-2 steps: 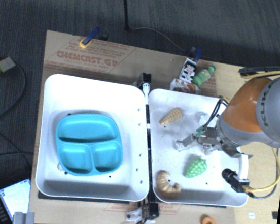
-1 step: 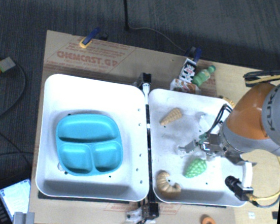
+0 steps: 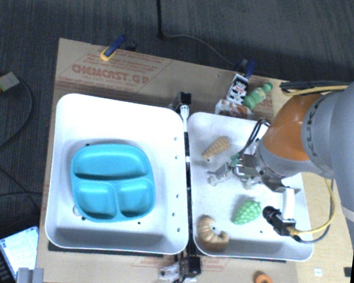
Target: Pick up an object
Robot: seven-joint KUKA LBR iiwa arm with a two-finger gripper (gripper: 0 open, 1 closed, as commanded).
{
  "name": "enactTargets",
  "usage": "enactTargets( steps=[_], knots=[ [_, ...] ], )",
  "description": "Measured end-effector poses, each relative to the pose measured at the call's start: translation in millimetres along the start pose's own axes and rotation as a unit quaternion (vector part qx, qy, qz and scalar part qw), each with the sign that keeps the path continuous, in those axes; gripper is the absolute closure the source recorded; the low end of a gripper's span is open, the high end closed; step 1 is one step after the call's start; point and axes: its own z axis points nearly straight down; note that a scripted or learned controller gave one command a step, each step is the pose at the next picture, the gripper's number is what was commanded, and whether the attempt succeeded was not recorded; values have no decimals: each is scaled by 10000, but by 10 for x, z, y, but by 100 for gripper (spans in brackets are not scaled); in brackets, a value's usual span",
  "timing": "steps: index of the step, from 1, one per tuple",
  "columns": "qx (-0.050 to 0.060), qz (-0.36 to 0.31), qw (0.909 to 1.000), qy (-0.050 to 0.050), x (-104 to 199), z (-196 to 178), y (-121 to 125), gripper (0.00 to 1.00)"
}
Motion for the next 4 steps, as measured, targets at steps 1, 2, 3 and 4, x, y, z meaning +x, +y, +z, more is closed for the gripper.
enactTargets(
  steps=[1, 2, 3, 4],
  knots=[
    [28, 0, 10000, 7, 161, -110, -126, 0],
    [30, 6, 10000, 2, 32, -68, -414, 0],
    [19, 9, 10000, -1, -481, -277, -581, 0],
    [-6, -4, 10000, 0, -258, -2, 58, 0]
  ],
)
